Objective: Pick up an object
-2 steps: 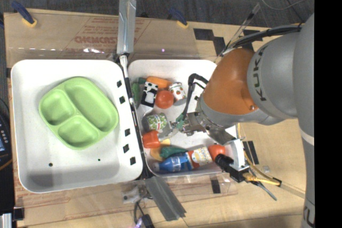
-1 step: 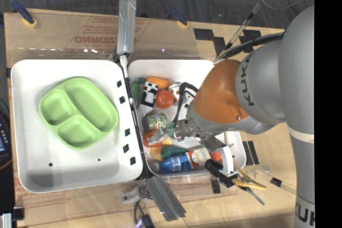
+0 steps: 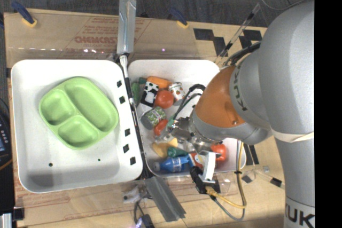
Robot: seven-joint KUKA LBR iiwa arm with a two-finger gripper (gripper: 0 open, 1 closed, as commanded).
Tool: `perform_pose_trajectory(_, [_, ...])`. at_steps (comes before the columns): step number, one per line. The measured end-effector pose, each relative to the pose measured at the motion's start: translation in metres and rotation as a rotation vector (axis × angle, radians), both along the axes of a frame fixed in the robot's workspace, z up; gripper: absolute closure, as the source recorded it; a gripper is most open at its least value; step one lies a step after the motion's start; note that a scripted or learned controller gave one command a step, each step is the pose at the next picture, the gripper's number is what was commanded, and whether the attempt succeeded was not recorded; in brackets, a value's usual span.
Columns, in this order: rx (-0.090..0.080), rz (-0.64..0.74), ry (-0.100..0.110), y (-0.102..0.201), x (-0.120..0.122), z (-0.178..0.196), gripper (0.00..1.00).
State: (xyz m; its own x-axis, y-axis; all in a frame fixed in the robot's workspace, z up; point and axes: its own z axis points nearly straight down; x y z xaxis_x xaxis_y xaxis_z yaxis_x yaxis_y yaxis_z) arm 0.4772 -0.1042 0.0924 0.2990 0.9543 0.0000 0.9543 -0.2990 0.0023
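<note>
Arm blocks my view; gripper state unclear, low over toy pile in right bin. Risk: crowded pile, grab slips.

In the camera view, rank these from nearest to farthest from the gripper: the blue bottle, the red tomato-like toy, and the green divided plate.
Gripper sits low in the right bin.
1. Blue bottle, just below it, near the bin's front wall.
2. Red tomato-like toy, above it, toward the back of the same bin.
3. Green divided plate, far off in the left bin.
</note>
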Motion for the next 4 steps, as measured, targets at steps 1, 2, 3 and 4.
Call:
perform_pose_trajectory(1, [-0.001,0.007,0.0,0.0,0.001,0.01,1.0])
perform_pose_trajectory(2, [0.001,0.209,0.002,-0.002,0.021,0.147,1.0])
perform_pose_trajectory(3, [0.001,0.209,0.004,-0.001,0.021,0.146,0.0])
perform_pose_trajectory(4, [0.001,0.209,0.004,-0.001,0.021,0.146,0.0])
